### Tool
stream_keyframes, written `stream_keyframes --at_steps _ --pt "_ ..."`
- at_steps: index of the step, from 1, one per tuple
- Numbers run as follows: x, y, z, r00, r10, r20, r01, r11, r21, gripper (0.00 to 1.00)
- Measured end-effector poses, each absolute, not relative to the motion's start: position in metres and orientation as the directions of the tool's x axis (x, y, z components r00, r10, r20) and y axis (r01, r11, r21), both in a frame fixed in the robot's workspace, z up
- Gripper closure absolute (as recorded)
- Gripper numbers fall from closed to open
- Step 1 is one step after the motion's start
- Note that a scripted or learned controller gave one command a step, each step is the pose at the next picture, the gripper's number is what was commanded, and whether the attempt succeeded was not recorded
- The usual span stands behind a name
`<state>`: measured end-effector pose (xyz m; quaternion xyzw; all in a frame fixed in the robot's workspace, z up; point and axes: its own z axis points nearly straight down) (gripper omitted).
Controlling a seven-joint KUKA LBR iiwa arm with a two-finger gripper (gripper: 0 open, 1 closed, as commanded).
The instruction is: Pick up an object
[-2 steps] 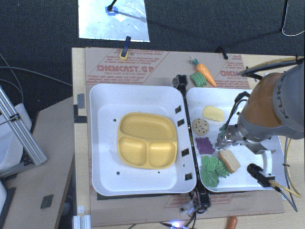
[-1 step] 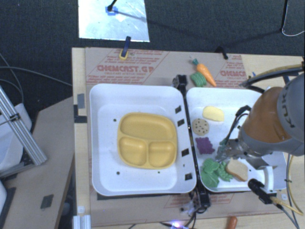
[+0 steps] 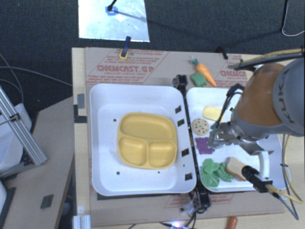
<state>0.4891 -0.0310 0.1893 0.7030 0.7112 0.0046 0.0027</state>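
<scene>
End effector (image 3: pixel 216 138) of the grey arm sits low in the right bin (image 3: pixel 248 187), above the purple grape cluster (image 3: pixel 205 146); whether it is open or closed cannot be told. Just beside it lie a chocolate-chip cookie (image 3: pixel 199 126) and a pale yellow piece (image 3: pixel 211 112). Nearer the front edge rest green lettuce (image 3: pixel 213 171) and a bread slice (image 3: pixel 235 167). The left bin (image 3: pixel 102 123) carries a yellow divided plate (image 3: pixel 146 140). A toy carrot (image 3: pixel 205 72) lies on the bench (image 3: pixel 157 63) behind the bins.
</scene>
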Motion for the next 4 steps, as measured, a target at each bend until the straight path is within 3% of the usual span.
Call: stream_keyframes --at_steps 1,2,3,4 --pt "0.517 -0.092 0.112 0.003 1.0 -0.003 1.0 -0.003 -0.002 1.0" --pt "0.522 -0.086 0.084 -0.001 1.0 -0.001 1.0 0.001 0.002 1.0" --pt "0.503 -0.091 0.086 0.0 1.0 -0.001 1.0 0.0 0.007 1.0" --pt "0.537 -0.004 0.191 -0.015 1.0 0.003 1.0 0.015 0.014 1.0"
